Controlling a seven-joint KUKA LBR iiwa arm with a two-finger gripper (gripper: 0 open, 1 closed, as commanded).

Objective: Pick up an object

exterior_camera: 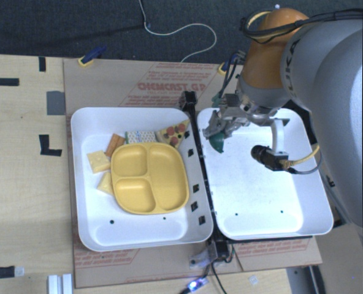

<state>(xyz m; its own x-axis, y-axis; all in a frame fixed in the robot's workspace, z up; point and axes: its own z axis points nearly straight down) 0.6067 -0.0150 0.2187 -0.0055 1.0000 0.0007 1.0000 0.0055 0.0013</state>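
Over the right bin, near its upper-left corner, the gripper hangs with a small dark-green object at its fingertips; whether the jaws actually pinch it, I cannot tell. At the left bin, 1 yellow divided plate with 3 compartments covers much of the floor, with tan food pieces and a patterned packet crowded just behind it. Beneath both bins lies cardboard.

Robot lab – taped cardboard bench, bins, cables.
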